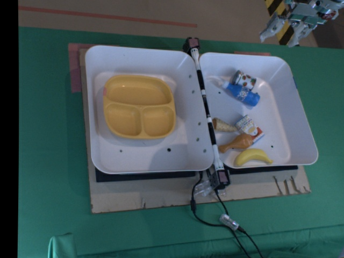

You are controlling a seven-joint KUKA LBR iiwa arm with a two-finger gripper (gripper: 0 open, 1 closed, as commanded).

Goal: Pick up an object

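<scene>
My gripper (280, 35) hangs high at the top right, above and beyond the right bin's far corner, its fingers spread open with nothing between them. In the right bin (290, 95) lie a blue bottle with a spotted label (242, 88), an ice-cream cone (223, 125), a small printed cup (245, 123), a toy chicken drumstick (237, 142) and a yellow banana (253, 156). All of them are well below and left of the gripper.
The left bin (102, 149) holds a yellow divided plate (139, 106). A black-and-white divider strip (205, 104) runs between the bins. Cables (226, 219) trail off the cardboard at the front. Green cloth surrounds the bins.
</scene>
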